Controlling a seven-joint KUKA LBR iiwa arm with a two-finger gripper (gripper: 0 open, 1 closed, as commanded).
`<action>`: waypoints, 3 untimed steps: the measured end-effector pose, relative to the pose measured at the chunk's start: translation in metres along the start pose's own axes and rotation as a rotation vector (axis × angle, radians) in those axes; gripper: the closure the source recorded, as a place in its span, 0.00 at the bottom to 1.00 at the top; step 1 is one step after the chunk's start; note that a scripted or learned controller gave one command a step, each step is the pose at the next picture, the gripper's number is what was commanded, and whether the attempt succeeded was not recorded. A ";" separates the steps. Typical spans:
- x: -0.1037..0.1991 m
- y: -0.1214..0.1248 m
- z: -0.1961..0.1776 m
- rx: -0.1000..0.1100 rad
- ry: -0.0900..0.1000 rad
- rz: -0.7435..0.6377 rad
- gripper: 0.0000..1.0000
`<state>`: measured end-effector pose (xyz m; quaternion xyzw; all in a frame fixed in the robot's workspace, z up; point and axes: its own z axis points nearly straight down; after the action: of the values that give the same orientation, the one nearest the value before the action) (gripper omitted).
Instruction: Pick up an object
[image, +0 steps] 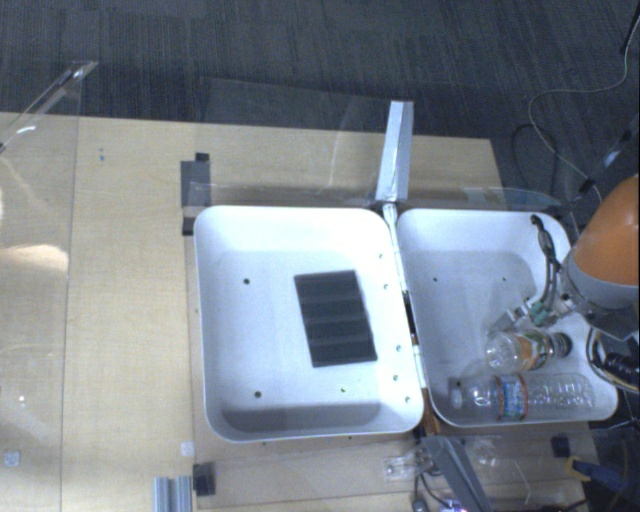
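Note:
A black ridged rectangular pad (335, 318) lies flat in the middle of the left bin (225, 300). In the right bin (450, 260) a small clear bottle (518, 350) with a yellowish band lies on its side. A longer clear bottle (520, 396) with a blue label lies along the bin's front wall. My gripper (538, 312) reaches in from the right, low over the right bin, just above the small bottle's upper end. The orange band (610, 245) and grey wrist hide the bin's right side.
A clear upright divider post (396, 150) stands behind the seam between the two bins. Cables (600, 350) hang near the arm at the right edge. Wooden bench (100, 300) spreads to the left of the bins.

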<state>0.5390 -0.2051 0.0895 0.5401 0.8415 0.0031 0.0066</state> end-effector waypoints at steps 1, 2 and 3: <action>0.017 -0.038 -0.003 -0.016 -0.013 0.220 0.00; 0.063 0.003 -0.001 -0.003 -0.002 0.202 0.00; 0.113 0.015 -0.002 -0.005 -0.003 0.062 0.00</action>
<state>0.5054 -0.0966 0.0905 0.5660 0.8243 0.0045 0.0093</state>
